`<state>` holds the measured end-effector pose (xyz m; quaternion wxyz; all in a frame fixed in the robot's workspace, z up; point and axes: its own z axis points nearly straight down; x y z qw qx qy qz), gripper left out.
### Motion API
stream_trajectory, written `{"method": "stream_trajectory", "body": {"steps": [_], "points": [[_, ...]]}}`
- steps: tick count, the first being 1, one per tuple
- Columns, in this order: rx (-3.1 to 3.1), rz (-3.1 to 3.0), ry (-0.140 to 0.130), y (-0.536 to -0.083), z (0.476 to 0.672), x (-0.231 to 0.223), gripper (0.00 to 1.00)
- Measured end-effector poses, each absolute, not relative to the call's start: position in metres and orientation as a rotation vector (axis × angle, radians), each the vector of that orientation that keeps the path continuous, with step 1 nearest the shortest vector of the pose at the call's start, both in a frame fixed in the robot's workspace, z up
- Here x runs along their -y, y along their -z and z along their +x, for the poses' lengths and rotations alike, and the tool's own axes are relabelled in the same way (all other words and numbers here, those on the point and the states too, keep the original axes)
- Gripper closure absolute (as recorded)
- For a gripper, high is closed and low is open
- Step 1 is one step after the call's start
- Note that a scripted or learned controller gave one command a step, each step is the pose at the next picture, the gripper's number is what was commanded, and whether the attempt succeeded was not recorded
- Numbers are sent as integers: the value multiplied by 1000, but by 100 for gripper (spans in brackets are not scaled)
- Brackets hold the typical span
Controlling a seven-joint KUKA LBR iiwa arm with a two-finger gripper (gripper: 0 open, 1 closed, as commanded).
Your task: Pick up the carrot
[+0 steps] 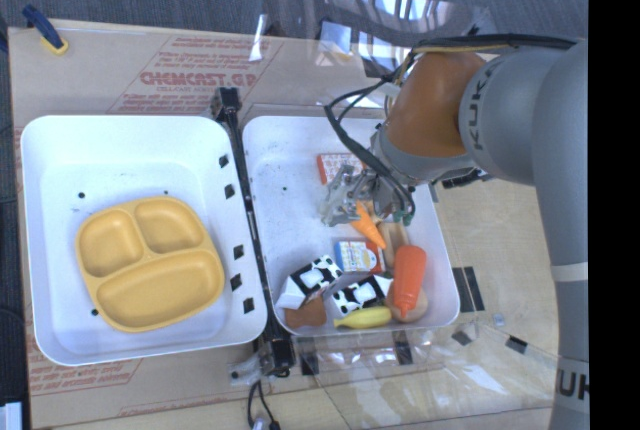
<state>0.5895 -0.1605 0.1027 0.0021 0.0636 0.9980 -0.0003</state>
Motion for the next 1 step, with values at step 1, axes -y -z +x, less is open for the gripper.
{"method": "stream_trajectory", "body": {"steps": [1], "points": [[-3080,605,-2,-194,531,80,100]]}}
